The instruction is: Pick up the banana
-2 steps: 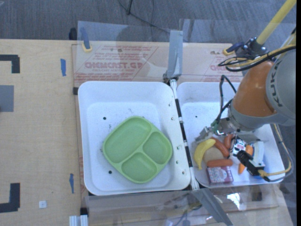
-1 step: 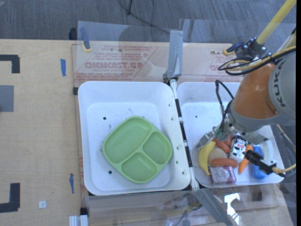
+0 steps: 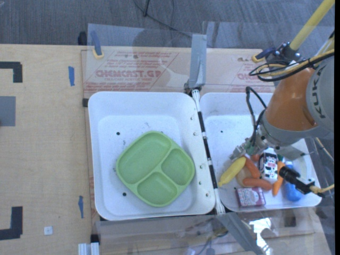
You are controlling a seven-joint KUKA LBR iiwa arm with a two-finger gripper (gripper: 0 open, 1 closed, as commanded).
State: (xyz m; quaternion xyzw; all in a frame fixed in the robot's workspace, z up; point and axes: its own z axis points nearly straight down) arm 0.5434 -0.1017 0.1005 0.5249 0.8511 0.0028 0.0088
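In the right bin (image 3: pixel 226 108), near its left wall and front edge, the banana (image 3: pixel 232 170) lies slantwise, its upper end just under my gripper (image 3: pixel 245 150), whose state I cannot tell, so I must reach slightly front-left.

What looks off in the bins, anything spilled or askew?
Nothing spilled or damaged. The green tray sits skewed in the left bin. The banana lies in a crowded clutter in the right bin, beside the gripper.

Fixed overhead camera, slanted down over both bins (image 3: pixel 101 142).
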